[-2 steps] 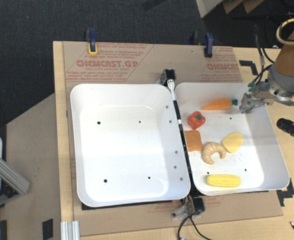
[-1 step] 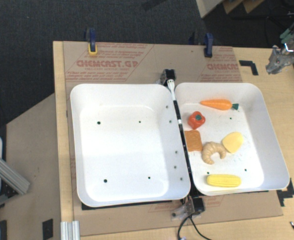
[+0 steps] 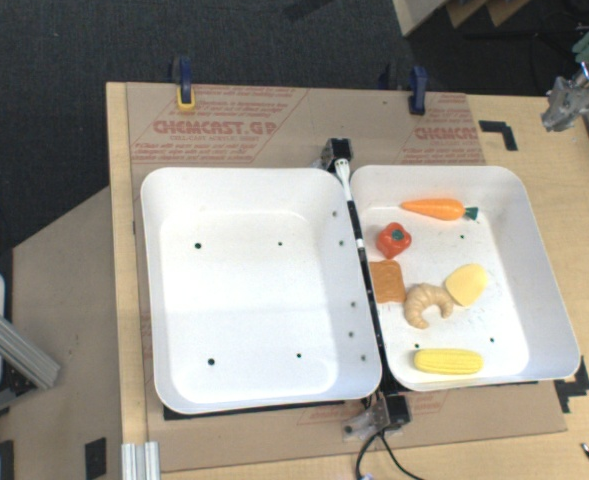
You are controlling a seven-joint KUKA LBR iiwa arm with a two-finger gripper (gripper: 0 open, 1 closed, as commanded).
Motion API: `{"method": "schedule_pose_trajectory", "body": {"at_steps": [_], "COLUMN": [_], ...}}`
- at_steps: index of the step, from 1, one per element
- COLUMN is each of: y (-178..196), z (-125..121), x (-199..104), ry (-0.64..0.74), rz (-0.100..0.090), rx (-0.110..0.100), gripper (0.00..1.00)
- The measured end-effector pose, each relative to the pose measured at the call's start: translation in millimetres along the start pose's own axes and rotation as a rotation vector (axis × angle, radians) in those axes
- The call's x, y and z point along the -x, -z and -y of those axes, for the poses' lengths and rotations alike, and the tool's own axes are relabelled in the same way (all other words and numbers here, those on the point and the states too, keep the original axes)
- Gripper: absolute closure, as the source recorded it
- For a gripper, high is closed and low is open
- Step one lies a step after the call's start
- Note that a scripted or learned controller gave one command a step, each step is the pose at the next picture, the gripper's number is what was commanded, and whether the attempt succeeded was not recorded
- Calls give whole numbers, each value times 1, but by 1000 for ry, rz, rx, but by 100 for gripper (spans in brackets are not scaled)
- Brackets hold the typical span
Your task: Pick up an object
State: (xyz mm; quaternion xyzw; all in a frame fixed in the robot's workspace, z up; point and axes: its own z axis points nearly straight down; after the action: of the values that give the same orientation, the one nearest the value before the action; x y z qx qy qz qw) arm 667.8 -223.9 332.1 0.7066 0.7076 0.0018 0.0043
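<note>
At the upper right edge of the camera view, the gripper point(image 3: 572, 94) sits outside the bins over the bench point(image 3: 534, 133); how wide it stands cannot be told. All the objects lie below and left of it in the right bin point(image 3: 534, 268), well apart from it: the carrot point(image 3: 436, 209) nearest, then a red pepper point(image 3: 395, 239), a brown block point(image 3: 386, 281), a yellow slice point(image 3: 466, 284), a tan pastry point(image 3: 427, 304) and the corn point(image 3: 448, 361). The left bin point(image 3: 244, 298) adjoins beyond.

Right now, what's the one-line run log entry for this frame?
phase: pre-grasp | end effector: top right, outside bins | right bin: carrot, tomato, corn | held: nothing seen
</note>
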Motion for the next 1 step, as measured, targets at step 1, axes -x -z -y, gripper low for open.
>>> {"method": "schedule_pose_trajectory", "body": {"at_steps": [1], "y": [32], "z": [0], "x": [0], "ry": [-1], "rz": [0], "rx": [-1], "gripper": [100]}}
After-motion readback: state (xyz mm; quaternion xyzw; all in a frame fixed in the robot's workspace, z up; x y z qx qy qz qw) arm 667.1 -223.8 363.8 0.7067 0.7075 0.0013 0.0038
